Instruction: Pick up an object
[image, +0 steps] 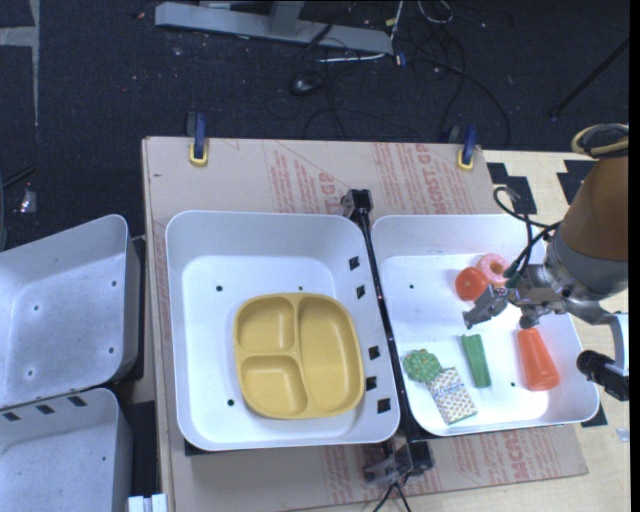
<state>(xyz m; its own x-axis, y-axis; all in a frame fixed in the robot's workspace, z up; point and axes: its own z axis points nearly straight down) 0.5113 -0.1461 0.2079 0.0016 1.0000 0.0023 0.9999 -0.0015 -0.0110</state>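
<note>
Green block (476, 360) just below gripper (503, 309)

I see two bins, the left bin (190, 300) and the right bin (420, 240), both smooth white plastic with a soft sheen. The yellow divided tray (298, 355) looks like matt moulded plastic. Under them, the board (270, 175) reads as raw, printed cardboard or fibreboard, dull and slightly rough. The orange cylinder (538, 360) and green block (476, 360) appear smooth plastic; the small carton (454, 396) looks like printed paper.
</note>
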